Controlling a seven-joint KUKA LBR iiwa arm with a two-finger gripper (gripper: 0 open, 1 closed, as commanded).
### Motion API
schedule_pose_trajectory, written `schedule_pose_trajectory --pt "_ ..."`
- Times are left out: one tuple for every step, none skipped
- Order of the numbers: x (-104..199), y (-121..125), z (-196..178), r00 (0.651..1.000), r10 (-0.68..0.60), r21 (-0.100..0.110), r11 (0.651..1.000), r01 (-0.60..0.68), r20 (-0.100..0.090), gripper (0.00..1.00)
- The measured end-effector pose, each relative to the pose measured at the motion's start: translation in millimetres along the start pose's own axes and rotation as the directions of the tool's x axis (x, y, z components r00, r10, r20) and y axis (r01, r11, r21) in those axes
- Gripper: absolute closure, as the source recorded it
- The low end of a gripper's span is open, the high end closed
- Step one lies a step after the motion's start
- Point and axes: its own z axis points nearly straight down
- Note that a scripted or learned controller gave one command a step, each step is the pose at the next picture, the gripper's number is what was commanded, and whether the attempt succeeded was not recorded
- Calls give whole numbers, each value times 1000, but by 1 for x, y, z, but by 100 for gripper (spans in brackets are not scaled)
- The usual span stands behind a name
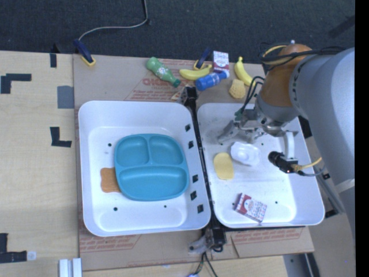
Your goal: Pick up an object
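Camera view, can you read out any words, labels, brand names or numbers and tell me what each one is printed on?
Nothing reads clearly.
Red print on the cardboard behind the left bin: blurred.
Red print on the cardboard strips along the front edge: too small.
Small red and white carton in the right bin: markings unreadable.
Small box behind the bins: label unreadable.
Green bottle and blue bottle: labels blurred.

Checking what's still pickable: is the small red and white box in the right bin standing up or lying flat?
Lying flat. The red and white box rests on its broad face on the right bin floor, near the front wall.
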Motion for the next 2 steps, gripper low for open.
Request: schedule_pose_trajectory --pt "34 -33 0 1000 0 1 1000 0 0 0" --pt "13 15 -8 1000 0 3 1000 0 0 0"
